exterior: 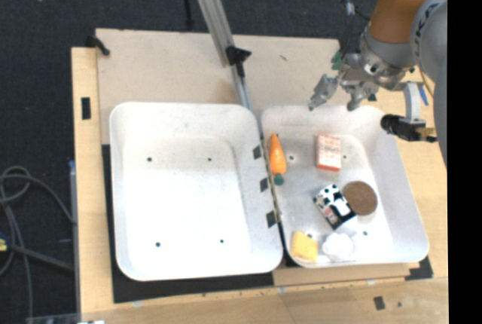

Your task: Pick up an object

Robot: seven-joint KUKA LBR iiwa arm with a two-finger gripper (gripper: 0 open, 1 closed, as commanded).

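My gripper (334, 99) hangs open above the far edge of the right bin (392, 164), with nothing between its fingers. In that bin an orange carrot (277, 155) lies against the left wall. A pink box (328, 152) rests near the middle. Closer to the front are a black-and-white box (333, 206), a brown disc (360, 197), a yellow block (304, 245) and a white round piece (338, 246). All of them lie below and in front of the gripper.
The left bin (188, 187) sits beside the right one. A metal pole (215, 10) slants up from the divider between the bins. The wooden bench (166, 66) extends behind both bins.
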